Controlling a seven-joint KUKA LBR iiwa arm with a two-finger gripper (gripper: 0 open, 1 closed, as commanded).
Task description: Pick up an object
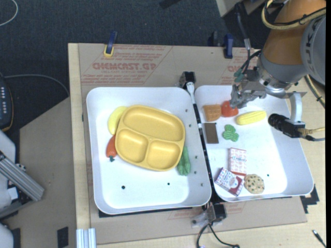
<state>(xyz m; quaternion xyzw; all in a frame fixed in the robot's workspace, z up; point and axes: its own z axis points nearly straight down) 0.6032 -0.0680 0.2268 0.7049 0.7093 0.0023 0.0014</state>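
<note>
Your red tomato-like piece (229,109) sits near the right bin's (289,161) far-left corner, between a tan cracker (211,112) and a corn cob (251,118). The end effector (239,101) hangs directly over it; you cannot tell its finger state. The left bin (139,192) carries a yellow divided tray (150,137).

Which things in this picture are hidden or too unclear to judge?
- Gripper: its own body covers the fingertips in the camera view.
- Red round toy: partly under the gripper; contact unclear.
- Orange-red toy and green leafy toy: partly under the yellow divided plate.
- Small printed packets: labels too small.
</note>
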